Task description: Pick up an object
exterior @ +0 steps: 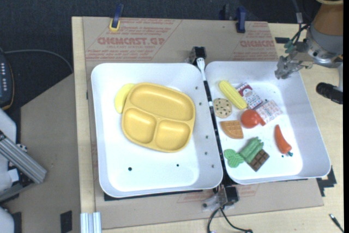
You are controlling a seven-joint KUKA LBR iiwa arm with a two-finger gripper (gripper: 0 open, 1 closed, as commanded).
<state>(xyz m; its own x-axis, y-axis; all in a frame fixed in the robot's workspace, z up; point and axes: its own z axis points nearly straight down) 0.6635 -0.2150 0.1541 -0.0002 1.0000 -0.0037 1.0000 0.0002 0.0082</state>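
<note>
**Hand above the far right corner of the right bin**

The hand [284, 68] sits at the upper right of the camera view, over the far right corner of the right bin [313, 117], with the grey arm and its orange band [330, 22] rising behind it towards the right edge. Nothing shows between its fingers; whether they are spread or closed is too small and blurred to tell.

The objects lie below and to the left of the hand, well apart from it, scattered on the floor of the right bin. Nearest is a red and white packet [260, 103], with a yellow corn cob [232, 94] lying slantwise just to its left. A round cookie [222, 107] rests beside the cob, near the bin's left wall. A red tomato [250, 118] sits in the middle, touching the packet, and an orange waffle piece [232, 129] lies just left of it. Further towards the near edge are a green vegetable [242, 152] and a brown chocolate bar [258, 160], close together. An orange-red carrot [282, 139] lies by itself on the right side.

The left bin [106, 117] holds a yellow divided plate [158, 117], with a second yellow piece [122, 97] showing from under its left rim. Both bins rest on a brown board [163, 35] on the bench, held by a yellow clamp [115, 20] and a blue clamp [240, 19] at the far edge.
</note>
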